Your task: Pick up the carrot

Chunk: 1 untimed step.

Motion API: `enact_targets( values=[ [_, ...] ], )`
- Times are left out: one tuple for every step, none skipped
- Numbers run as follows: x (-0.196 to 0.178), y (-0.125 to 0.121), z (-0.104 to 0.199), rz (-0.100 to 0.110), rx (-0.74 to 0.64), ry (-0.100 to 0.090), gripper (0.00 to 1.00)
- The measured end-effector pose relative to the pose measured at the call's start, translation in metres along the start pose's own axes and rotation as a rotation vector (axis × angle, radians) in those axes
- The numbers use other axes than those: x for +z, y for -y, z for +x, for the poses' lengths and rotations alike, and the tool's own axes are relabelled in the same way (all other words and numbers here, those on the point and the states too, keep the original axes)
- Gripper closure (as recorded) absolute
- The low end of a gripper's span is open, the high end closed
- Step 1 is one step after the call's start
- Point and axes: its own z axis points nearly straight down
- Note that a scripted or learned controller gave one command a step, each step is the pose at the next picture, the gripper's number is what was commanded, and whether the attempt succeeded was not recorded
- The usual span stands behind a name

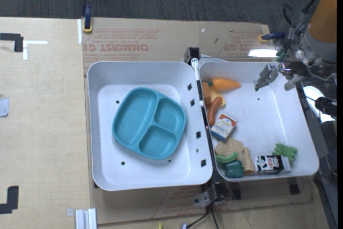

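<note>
Over the right bin (292,131), near its upper right corner, we see the gripper (263,82) hanging above the white floor with nothing between its fingers; whether they are apart or together we cannot tell. Well to its left, at the top of that bin against the dividing wall, lies the carrot (224,83). Just below the carrot we find a sausage (214,108), then a small carton (223,127), and further down a milk box (269,163) beside a green toy (285,150). Left of the divider, the other bin (102,169) holds a blue divided plate (149,123).
</note>
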Motion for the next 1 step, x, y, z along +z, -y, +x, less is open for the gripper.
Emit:
enact_targets(
  values=[
    [0.0723,-0.0745,0.0494,0.0,0.184,0.0,0.0]
  ],
)
